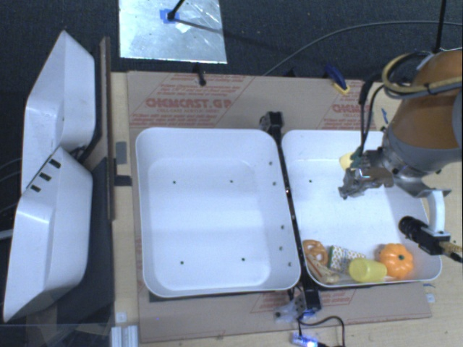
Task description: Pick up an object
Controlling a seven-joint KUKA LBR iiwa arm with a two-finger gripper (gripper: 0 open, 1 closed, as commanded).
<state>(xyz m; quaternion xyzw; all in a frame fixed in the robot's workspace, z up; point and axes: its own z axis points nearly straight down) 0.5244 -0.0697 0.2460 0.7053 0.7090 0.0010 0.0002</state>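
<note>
Gripper over the right bin at mid-right of the frame; whether it grasps anything cannot be told. An orange pumpkin, yellow cup and pretzel lie along that bin's lower edge.

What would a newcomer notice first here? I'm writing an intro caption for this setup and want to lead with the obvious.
The eye goes first to the big grey and orange arm reaching in from the right, its gripper over the right bin. Next comes the bright cluster along that bin's near edge: a small orange pumpkin, a yellow cup and a pretzel. The left bin is a wide white expanse beside it.
</note>
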